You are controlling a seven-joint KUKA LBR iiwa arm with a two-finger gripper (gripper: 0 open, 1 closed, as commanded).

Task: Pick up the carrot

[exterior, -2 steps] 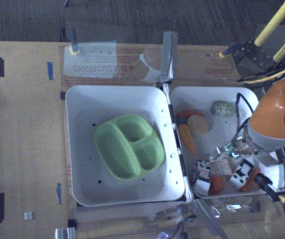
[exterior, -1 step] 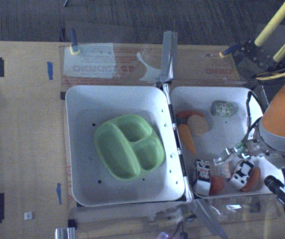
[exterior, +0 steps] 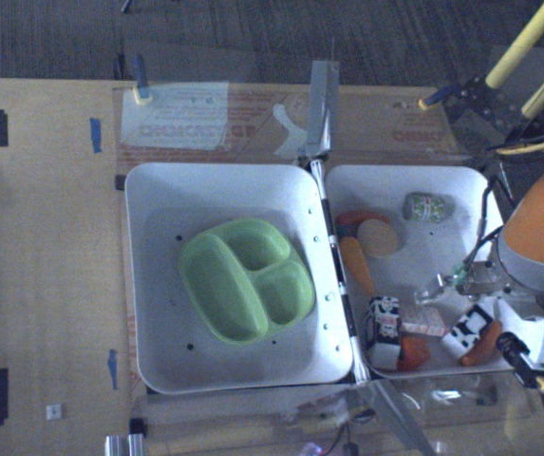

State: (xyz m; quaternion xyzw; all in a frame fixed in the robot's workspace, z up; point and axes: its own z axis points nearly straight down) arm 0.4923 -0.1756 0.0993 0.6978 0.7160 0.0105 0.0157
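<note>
The carrot (exterior: 355,266) is a short orange stick lying lengthwise beside the left wall of the right bin (exterior: 397,175). Its top end touches a tan round item (exterior: 379,237) and a red piece (exterior: 355,220). My gripper (exterior: 447,287) hangs over the middle right of the same bin, well to the right of the carrot and apart from it. Above the gripper, the arm's orange band (exterior: 540,218) fills the right edge of the view. Nothing shows between the gripper and the carrot but bare bin floor.
The left bin (exterior: 148,283) holds a green divided plate (exterior: 246,279). In the right bin lie a grey-green can (exterior: 425,207), a cow-patterned carton (exterior: 383,319), a red round item (exterior: 414,351), a pink box (exterior: 424,328), a black-and-white block (exterior: 469,331) and a reddish sausage (exterior: 485,348).
</note>
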